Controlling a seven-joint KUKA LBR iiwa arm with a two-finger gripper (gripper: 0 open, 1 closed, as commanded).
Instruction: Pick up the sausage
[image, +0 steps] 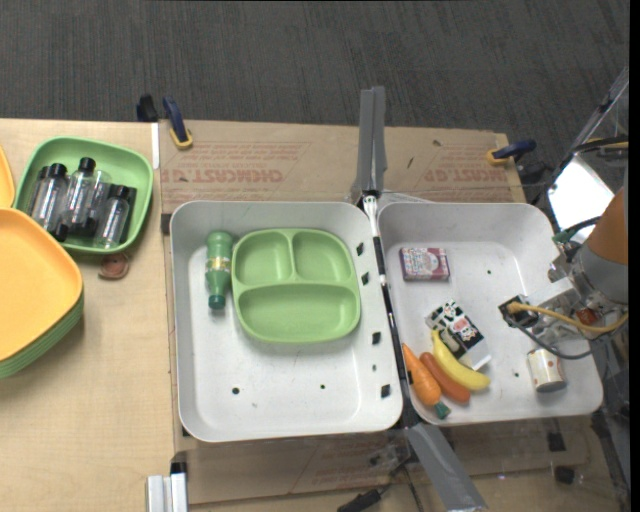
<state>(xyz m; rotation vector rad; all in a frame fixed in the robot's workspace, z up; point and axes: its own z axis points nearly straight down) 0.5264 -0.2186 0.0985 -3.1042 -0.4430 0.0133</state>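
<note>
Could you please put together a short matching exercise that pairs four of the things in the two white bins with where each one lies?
Things:
1. green three-compartment plastic plate
2. green plastic bottle
3. small pink box
4. yellow toy banana

Places:
A. right bin, near its upper left corner
B. left bin, along the plate's left side
C. right bin, low on the left, beside the orange pieces
D. middle of the left bin

Pairs: 1-D, 2-B, 3-A, 4-C
</note>
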